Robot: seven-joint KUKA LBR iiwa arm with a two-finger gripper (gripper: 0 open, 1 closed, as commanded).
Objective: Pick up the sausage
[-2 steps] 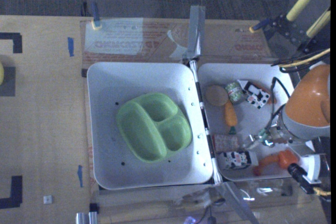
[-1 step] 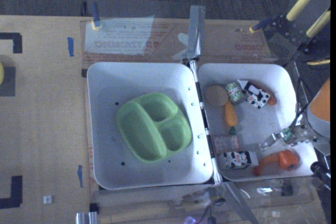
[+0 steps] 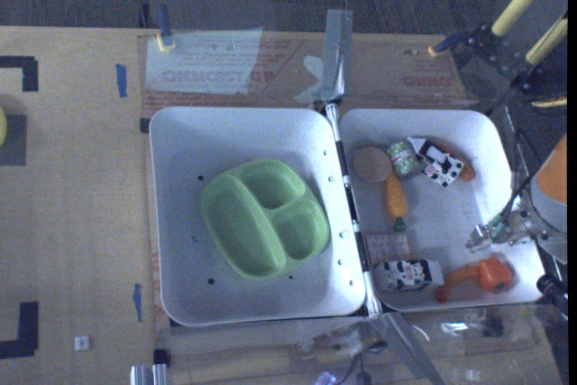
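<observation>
Faint, possibly "CROWCAST", on the taped sheet (image 3: 209, 66).

One fixed cam, up high, looking down at a slant.

Takes in the whole bench (image 3: 72, 221) with both white bins side by side: left bin (image 3: 171, 140) mid-frame, right bin (image 3: 482, 135) toward the right edge. Far enough back to catch dark floor along the top. Arm (image 3: 552, 194) coming in from the right.

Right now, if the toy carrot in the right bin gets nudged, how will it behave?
The toy carrot lies on its side and looks rounded and tapered, so it would probably roll in a curve. It looks like moulded plastic, so it is likely stiff and light.
</observation>
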